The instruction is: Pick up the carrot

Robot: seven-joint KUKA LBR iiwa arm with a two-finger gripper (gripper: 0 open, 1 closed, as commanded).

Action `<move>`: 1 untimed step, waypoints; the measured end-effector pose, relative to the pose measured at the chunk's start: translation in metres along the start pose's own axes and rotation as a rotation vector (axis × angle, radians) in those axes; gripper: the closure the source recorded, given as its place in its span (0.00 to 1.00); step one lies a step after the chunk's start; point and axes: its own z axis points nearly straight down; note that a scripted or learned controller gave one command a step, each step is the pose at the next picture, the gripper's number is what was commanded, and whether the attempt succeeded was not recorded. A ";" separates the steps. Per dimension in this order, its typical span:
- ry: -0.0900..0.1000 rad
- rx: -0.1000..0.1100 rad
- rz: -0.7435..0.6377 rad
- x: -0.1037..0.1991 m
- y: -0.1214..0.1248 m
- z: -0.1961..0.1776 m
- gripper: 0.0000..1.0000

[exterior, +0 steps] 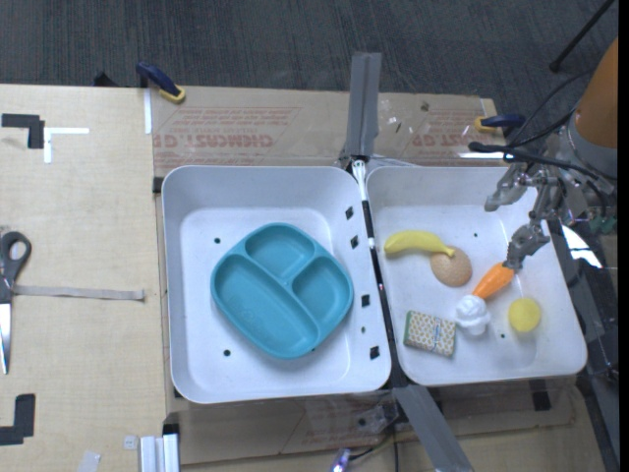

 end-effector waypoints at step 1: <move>0.001 0.000 -0.014 0.038 -0.007 0.107 0.00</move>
